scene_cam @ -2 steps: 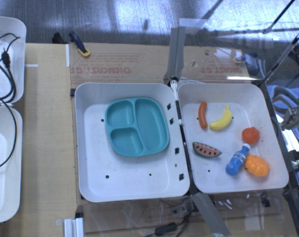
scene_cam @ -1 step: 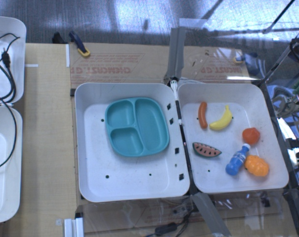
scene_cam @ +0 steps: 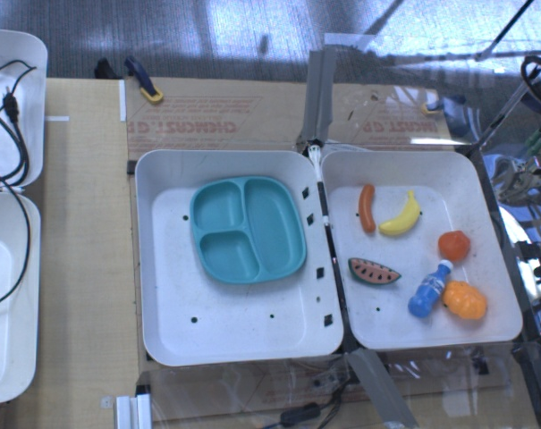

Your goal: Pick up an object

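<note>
Gripper: released or clenched, cannot tell.
Right bin (scene_cam: 481, 182): right half of the frame, holding six small objects, all lying loose on its floor.
Orange fruit (scene_cam: 467, 301): lower right of that bin, touching the bottle.
Blue bottle (scene_cam: 428, 290): lying tilted, white cap toward the tomato, just left of the orange fruit.
Red tomato (scene_cam: 454, 245): just above the bottle's cap, near the bin's right wall.
Banana (scene_cam: 401, 216): upper middle of the bin, curved, apart from the tomato.
Sausage (scene_cam: 367, 208): upright in the picture, just left of the banana, not touching it.
Watermelon slice (scene_cam: 374, 272): below the sausage, near the bin's left wall.
Left bin (scene_cam: 154, 266): centre of the frame, side by side with the right bin.
Teal plate (scene_cam: 249, 229): three compartments, flat in the left bin's upper middle.
Blue and yellow clamp (scene_cam: 143, 80): on the cardboard, upper left.
Black cables (scene_cam: 11, 141): over the white tubs at the far left edge.
</note>
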`<state>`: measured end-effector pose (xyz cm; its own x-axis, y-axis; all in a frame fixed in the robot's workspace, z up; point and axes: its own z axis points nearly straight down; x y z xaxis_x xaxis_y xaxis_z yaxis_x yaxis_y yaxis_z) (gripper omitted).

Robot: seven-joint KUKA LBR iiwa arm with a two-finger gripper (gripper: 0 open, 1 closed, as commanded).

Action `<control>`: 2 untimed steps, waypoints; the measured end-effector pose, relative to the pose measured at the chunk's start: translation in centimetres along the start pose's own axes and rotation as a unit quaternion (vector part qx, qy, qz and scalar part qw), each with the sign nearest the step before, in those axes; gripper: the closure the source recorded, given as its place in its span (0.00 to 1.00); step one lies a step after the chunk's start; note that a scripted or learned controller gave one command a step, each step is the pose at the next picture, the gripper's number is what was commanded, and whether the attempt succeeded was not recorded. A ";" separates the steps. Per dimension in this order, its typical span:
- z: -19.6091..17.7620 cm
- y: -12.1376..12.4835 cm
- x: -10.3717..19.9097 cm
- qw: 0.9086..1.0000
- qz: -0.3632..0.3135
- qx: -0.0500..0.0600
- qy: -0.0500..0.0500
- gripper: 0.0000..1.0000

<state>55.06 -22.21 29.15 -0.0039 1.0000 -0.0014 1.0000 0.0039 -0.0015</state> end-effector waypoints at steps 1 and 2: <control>0.0 4.8 0.0 1.000 0.000 0.000 0.000 1.00; 0.7 9.5 0.0 1.000 0.000 0.000 0.000 1.00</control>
<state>64.61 -22.22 28.48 -0.0032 1.0000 -0.0023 1.0000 0.0032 -0.0007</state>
